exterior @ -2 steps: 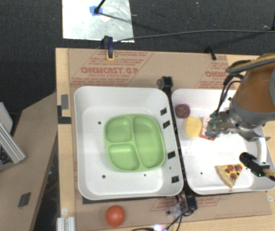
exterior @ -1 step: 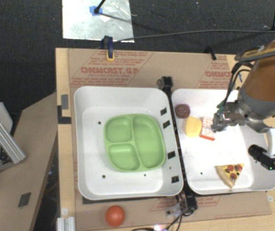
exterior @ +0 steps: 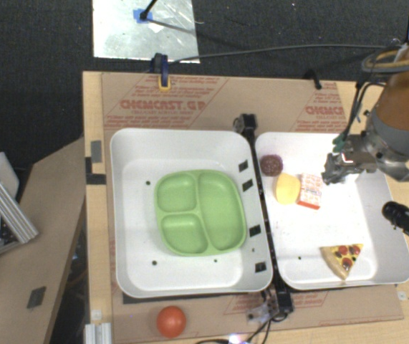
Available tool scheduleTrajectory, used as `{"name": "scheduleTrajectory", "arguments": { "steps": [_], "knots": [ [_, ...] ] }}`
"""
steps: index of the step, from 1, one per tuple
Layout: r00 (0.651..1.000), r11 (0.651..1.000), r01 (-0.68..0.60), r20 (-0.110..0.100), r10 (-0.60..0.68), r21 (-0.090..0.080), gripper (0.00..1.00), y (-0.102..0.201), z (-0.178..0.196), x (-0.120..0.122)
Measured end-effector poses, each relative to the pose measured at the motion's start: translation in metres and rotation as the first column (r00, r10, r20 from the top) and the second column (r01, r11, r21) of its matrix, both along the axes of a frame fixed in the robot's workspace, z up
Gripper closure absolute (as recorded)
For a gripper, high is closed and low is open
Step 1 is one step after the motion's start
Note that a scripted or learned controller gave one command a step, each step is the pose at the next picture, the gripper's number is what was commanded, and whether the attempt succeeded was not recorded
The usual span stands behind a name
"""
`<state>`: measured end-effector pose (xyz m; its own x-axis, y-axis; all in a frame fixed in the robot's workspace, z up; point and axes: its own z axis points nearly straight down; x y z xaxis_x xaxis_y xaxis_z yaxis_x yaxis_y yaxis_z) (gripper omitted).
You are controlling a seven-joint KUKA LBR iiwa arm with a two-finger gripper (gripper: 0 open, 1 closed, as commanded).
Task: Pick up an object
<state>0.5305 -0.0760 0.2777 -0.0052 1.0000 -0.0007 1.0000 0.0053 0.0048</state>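
We see a grey arm (exterior: 405, 131) with a broad orange band (exterior: 408, 95), black cables along it, and a dark pincer (exterior: 335, 169) at its nine o'clock end

Black backdrop (exterior: 32, 63), brown board (exterior: 211, 99), silvery sheet (exterior: 143, 20), aluminium rail (exterior: 3, 199)

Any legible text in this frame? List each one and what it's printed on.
"CHEMCAST GP", red print on the brown protective sheet behind the left white bin.
The same red print at the sheet's right end: cut off by the arm, unreadable.
Small red-and-white packet in the right white bin: print too small to read.
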Motion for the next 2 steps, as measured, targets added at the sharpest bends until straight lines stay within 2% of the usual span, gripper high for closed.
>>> {"name": "scheduleTrajectory", "arguments": {
  "steps": [1, 2],
  "knots": [
    [1.000, 1.000, -0.003, -0.002, 0.003, 0.001, 1.00, 0.045, -0.002, 0.004],
    [1.000, 1.000, -0.005, -0.004, 0.005, 0.002, 1.00, 0.108, -0.014, 0.003]
  ]
}}
